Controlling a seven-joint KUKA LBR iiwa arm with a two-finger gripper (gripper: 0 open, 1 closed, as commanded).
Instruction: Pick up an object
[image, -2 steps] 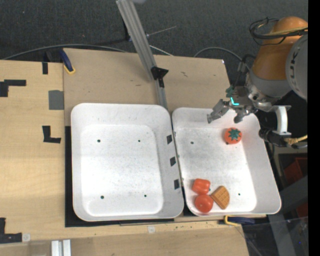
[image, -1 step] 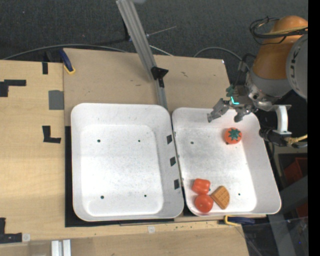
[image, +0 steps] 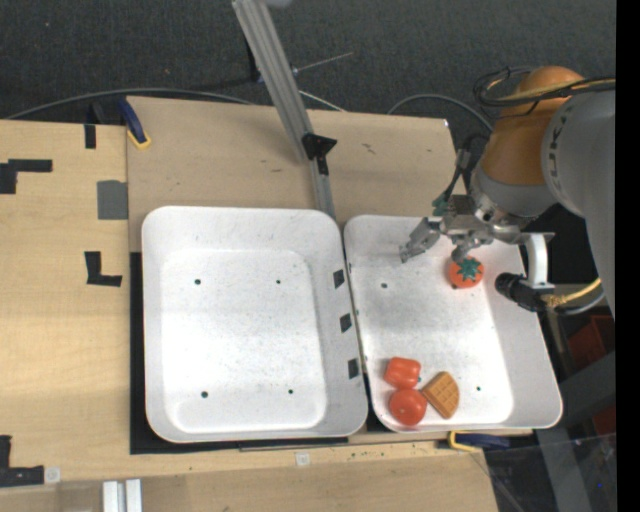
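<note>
My gripper (image: 441, 251) hangs over the far part of the right bin (image: 520, 400), open, with its fingers spread wide. The left finger (image: 414, 246) points toward the bin's middle, and nothing sits between the two. A small orange-red fruit with a green top (image: 465, 273) lies just below the right finger, near the bin's right wall. At the near end of the same bin a red pepper (image: 402, 372), a round red fruit (image: 407, 406) and a tan waffle-like piece (image: 441, 394) lie close together.
The left bin (image: 160, 300) stands beside the right one on the wooden bench. A grey metal pole (image: 290, 95) slants down to the gap between the bins' far corners. Black cables run along the bench's far side.
</note>
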